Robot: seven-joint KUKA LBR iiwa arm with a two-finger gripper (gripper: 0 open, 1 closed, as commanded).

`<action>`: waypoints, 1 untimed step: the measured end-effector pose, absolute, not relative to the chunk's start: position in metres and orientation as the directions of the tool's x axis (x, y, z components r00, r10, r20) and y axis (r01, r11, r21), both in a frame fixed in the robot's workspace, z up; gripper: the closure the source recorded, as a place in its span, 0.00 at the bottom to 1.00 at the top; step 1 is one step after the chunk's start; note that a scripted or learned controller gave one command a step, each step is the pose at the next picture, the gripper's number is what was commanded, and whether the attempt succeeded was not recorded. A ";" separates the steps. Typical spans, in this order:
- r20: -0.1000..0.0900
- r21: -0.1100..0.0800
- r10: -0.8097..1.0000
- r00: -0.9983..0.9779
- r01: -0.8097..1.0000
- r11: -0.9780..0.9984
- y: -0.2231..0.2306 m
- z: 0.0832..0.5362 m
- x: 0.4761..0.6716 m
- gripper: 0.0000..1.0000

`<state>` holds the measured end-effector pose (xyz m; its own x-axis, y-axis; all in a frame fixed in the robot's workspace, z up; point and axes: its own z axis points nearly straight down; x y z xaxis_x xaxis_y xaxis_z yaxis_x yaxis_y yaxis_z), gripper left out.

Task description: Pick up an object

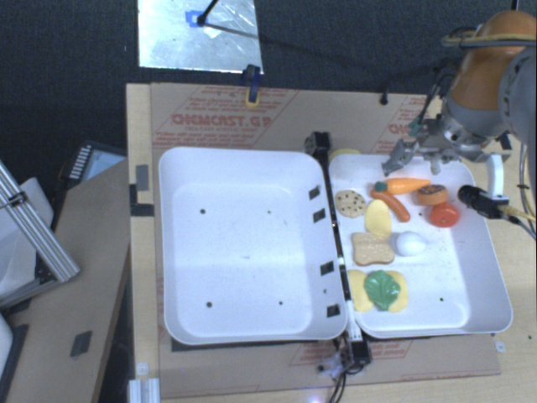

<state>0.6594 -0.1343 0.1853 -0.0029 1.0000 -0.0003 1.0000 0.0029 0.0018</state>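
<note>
Arm (491, 65) is seen entering from the right, orange band uppermost, wrist angled down and left over the far edge of the right bin (482, 288). Gripper (419, 154) is positioned above the bin's back rim, just beyond the carrot (407, 185); finger state cannot be told from this angle, and nothing is seen held. Carrot is laid with its long axis roughly left-right, tip toward the left, touching the sausage (393, 204), which is angled down to the right. Cookie (349, 201), yellow piece (378, 219), bread slice (372, 248), egg (409, 243), tomato (444, 215) and brown disc (433, 195) are clustered in the same bin; a green leaf on yellow (382, 290) is nearer the front. Left bin (243, 242) is alongside, touching.
</note>
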 end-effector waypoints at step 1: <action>0.002 -0.002 1.000 -0.009 1.000 0.009 -0.081 0.109 0.668 0.00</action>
